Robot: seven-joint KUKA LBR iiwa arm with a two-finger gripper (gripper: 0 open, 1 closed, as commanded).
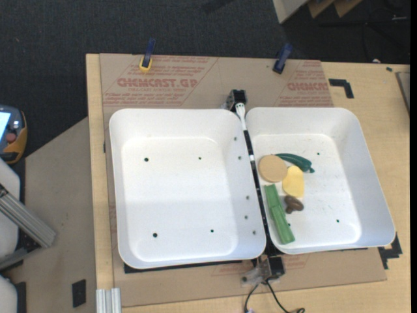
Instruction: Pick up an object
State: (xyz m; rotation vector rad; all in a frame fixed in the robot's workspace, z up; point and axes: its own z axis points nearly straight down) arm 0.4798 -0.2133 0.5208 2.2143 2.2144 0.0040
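Camera view, from the left edge: a brown cardboard sheet (pixel 98 175) printed with red lettering covers the bench, held at its upper edge by a blue-and-yellow clamp (pixel 147 57). On it sits the left bin (pixel 124 194), a shallow white tray with four small dark dots on its floor. A thin black strip (pixel 247 150) runs down the seam where the two bins meet, just left of the frame's centre.

Right of that seam lies the right bin (pixel 365 175), and all the loose things cluster in its left half, close to the seam. A long green stick (pixel 279 215) lies nearest the seam, pointing toward the lower edge. Above it rests a round tan disc (pixel 272 169). A dark green curved piece (pixel 296 161) touches the disc's upper right. Below that sits a yellow piece (pixel 294 182), and a small brown lump (pixel 294 205) lies under it, touching the stick. A blue clamp (pixel 283 59) grips the cardboard above this bin.
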